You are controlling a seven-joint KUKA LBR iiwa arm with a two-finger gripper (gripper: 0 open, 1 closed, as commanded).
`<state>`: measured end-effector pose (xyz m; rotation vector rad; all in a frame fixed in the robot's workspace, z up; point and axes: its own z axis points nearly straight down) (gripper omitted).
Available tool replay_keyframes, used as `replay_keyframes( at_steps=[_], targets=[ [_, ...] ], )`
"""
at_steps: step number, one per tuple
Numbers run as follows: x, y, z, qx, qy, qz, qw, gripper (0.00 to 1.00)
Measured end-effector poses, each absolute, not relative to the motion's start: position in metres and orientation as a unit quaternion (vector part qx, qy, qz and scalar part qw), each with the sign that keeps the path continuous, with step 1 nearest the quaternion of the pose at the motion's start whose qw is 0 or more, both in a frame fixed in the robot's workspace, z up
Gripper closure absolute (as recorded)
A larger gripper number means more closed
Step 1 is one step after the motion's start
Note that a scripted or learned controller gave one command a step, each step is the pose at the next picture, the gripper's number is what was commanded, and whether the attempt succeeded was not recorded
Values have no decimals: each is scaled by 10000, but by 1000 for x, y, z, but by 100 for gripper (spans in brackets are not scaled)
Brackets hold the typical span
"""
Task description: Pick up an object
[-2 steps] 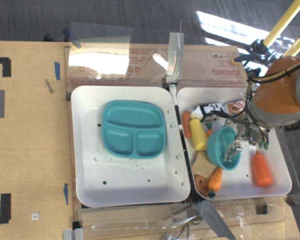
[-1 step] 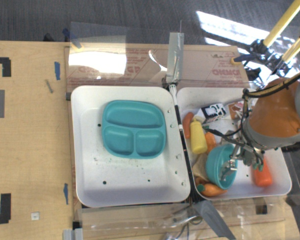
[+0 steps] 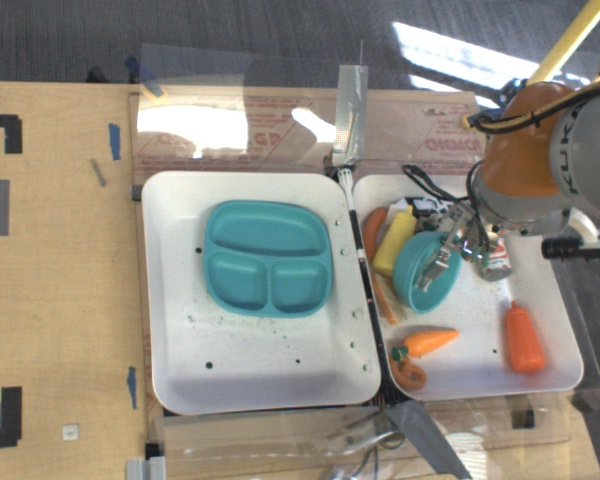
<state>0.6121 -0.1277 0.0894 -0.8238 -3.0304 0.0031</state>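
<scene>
Landmark: teal round plastic bowl (image 3: 420,271), tilted on edge in the right shallow white bin (image 3: 560,368).
Arm: grey arm with orange band (image 3: 525,158) reaches in from the right of the bowl.
End effector (image 3: 442,260): low over the bowl's upper right rim; one metal finger appears inside the rim and one outside, so it seems to pinch the rim, though the view is cluttered there.
Yellow plastic bottle-shaped item (image 3: 393,240): touching the bowl's left side, leaning along the bin's left wall.
Red-orange item (image 3: 374,224): left of the yellow item, partly hidden, kind unclear.
Orange toy carrot with green top (image 3: 427,343): below the bowl, apart from it.
Orange plastic bottle (image 3: 524,339): lower right of the bowl, well apart.
Teal three-compartment plastic tray (image 3: 268,258): well left of the bowl, flat in the left white bin (image 3: 180,358).
Desk (image 3: 50,268): light wooden surface beyond the left bin.
</scene>
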Motion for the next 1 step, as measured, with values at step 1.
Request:
replay_keyframes(
  at_steps=[1],
  targets=[
    [587, -107, 89, -3205, -9472, -4, -50, 0]
  ],
)
